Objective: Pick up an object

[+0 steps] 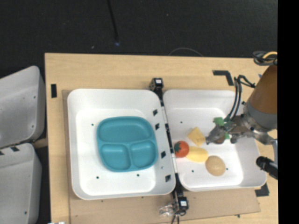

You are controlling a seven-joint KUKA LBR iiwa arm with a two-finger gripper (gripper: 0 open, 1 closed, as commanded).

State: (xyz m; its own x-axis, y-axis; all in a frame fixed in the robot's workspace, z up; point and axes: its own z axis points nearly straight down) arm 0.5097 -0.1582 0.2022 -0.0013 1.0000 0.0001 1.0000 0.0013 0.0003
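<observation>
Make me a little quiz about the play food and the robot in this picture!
1. True or false: the teal divided plate lies in the left bin.
2. Which lies nearest the divider between the bins: A) tan potato B) red tomato C) yellow wedge?
3. Fill in: the tool hovers over the ____ bin.

Key: 1 true; 2 B; 3 right.

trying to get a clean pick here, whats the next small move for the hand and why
Probably a short shift toward the left bin and down onto the yellow wedge. The hand sits in the right bin just beside that wedge with nothing seen between its fingers. The wedge lies apart from the tomato, so it looks like the easiest target.
</observation>
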